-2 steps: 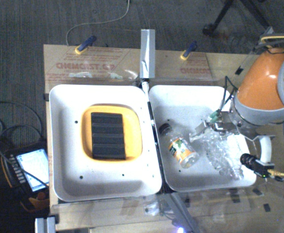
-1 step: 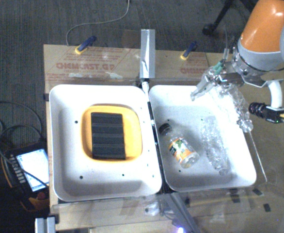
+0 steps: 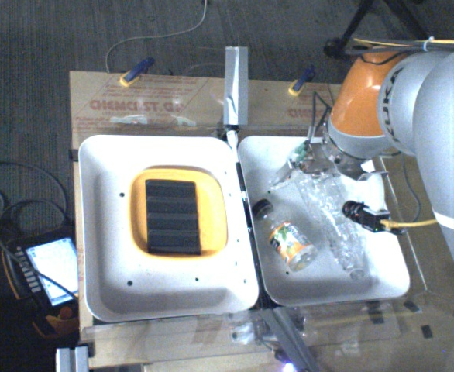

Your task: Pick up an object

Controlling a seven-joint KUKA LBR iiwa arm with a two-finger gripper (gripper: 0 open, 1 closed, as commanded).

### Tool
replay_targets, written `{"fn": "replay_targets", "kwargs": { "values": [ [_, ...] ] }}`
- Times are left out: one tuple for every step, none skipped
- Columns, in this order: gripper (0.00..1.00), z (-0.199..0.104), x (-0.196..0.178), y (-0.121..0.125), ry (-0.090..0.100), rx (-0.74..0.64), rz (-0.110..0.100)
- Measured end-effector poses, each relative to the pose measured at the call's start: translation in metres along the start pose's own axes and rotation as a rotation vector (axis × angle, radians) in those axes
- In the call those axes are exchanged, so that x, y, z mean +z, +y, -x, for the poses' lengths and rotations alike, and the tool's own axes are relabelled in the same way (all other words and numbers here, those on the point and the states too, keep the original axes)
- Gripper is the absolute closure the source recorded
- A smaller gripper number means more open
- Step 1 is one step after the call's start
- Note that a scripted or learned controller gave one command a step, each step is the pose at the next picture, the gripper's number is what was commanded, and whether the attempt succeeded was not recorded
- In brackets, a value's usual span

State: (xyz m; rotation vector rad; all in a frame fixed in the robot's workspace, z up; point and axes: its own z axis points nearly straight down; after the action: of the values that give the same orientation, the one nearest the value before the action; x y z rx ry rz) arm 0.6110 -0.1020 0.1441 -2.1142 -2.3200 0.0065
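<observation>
A small bottle with an orange-and-green label and a black cap lies tilted in the right bin, near its left wall. A crumpled clear plastic bottle stretches diagonally across the same bin, from the upper middle toward the lower right. My gripper hangs low over the right bin's far part, at the upper end of the clear bottle, under the orange band of the arm. A yellow block with a black ridged top rests in the middle of the left bin.
The arm's grey body covers the right bin's far right corner. A black plug with a yellow cable sticks out over that bin. A metal post stands behind the divide between the bins. Clamps and wires sit along the bench's back.
</observation>
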Motion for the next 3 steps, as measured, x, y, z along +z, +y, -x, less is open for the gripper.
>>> {"fn": "replay_targets", "kwargs": {
  "values": [
    [0.00, 0.000, 0.000, 0.000, 0.000, 0.000, 0.001],
    [0.00, -0.026, -0.039, -0.012, -0.001, -0.136, 0.004],
    [0.00, -0.010, 0.046, -0.044, 0.001, -0.382, 0.006]
  ]
}}
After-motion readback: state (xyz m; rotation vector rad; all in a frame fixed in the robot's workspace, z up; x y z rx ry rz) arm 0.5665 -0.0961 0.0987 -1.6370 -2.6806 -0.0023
